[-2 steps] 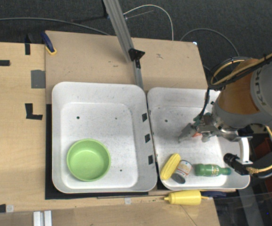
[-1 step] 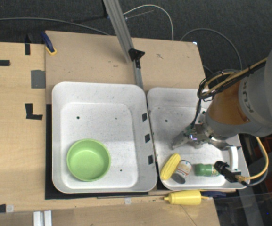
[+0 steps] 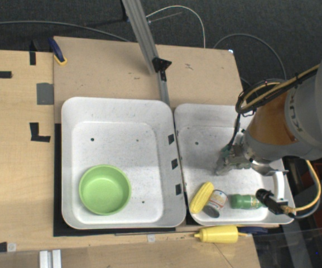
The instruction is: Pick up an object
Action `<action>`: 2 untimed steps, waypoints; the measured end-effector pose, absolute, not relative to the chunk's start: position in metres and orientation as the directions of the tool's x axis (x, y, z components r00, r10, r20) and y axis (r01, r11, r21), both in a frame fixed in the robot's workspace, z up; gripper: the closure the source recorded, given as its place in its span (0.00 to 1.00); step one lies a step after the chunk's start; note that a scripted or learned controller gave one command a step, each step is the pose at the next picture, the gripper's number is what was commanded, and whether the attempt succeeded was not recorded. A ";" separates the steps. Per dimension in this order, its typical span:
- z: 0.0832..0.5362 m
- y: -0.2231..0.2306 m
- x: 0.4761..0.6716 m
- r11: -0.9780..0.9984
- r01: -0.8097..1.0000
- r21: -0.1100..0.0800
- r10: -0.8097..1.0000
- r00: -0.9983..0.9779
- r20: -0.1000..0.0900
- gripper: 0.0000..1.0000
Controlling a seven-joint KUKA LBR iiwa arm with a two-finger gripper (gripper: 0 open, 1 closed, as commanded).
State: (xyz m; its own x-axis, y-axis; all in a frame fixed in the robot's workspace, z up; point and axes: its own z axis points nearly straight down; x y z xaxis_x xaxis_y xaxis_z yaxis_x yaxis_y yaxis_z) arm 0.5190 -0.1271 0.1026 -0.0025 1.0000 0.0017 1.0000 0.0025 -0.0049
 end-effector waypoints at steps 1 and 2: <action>0.156 -0.124 0.510 0.001 1.000 0.002 1.000 -0.001 0.000 1.00; 0.200 -0.120 0.515 0.002 1.000 0.002 1.000 -0.002 -0.001 1.00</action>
